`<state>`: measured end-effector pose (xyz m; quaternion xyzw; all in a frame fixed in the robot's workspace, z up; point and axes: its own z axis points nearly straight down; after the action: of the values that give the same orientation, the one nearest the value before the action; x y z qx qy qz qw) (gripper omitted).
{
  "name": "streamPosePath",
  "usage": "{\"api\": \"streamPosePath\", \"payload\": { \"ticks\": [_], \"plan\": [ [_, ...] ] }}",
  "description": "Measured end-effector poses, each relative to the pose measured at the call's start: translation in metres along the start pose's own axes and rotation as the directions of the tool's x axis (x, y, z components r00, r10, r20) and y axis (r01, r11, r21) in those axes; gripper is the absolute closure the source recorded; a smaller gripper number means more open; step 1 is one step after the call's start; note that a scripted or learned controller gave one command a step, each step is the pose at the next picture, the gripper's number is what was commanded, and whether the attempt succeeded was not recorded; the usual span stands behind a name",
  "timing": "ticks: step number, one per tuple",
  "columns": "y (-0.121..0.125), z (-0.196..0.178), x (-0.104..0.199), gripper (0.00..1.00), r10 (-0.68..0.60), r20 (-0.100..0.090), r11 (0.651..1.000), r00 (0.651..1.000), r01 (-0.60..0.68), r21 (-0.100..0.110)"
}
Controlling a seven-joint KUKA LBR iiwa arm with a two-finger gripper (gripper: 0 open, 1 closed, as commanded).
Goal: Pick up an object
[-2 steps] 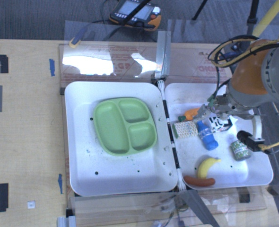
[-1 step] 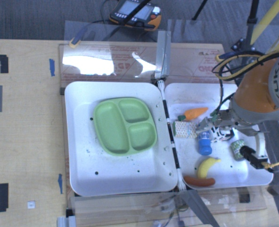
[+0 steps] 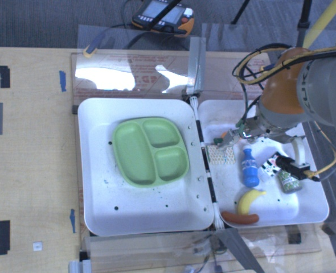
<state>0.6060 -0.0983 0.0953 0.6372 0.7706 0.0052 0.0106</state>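
1. Pale wooden bench (image 3: 31, 169) carries two shallow white bins side by side; a clear plastic sheet (image 3: 128, 73) lies just behind the left bin (image 3: 99, 209).
2. Landmark: the green divided tray (image 3: 151, 151), lying flat in the middle of the left bin.
3. Right of the tray, across the divider, the right bin (image 3: 313, 206) holds loose items.
4. Blue bottle (image 3: 249, 167) lies right of the tray, near the bin's centre.
5. Yellow banana (image 3: 249, 201) lies right of and nearer the camera than the tray, just beside the bottle's lower end.
6. Red sausage-shaped item (image 3: 240, 217) lies just beside the banana, at the bin's near edge.
7. Small jar with green contents (image 3: 289, 182) lies farther right of the tray than the bottle.
8. Tool (image 3: 239, 134) is low over the right bin, right of the tray and just above the bottle; whether it is wide or narrow cannot be told.
9. Handheld device (image 3: 162, 15) rests on the floor beyond the bench.
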Motion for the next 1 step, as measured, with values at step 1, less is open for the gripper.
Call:
{"api": "streamPosePath", "payload": {
  "ticks": [1],
  "plan": [
    [-0.0591,-0.0008,-0.0308,0.0,0.107,-0.004,0.994,0.994,-0.107,-0.001]
  ]
}}
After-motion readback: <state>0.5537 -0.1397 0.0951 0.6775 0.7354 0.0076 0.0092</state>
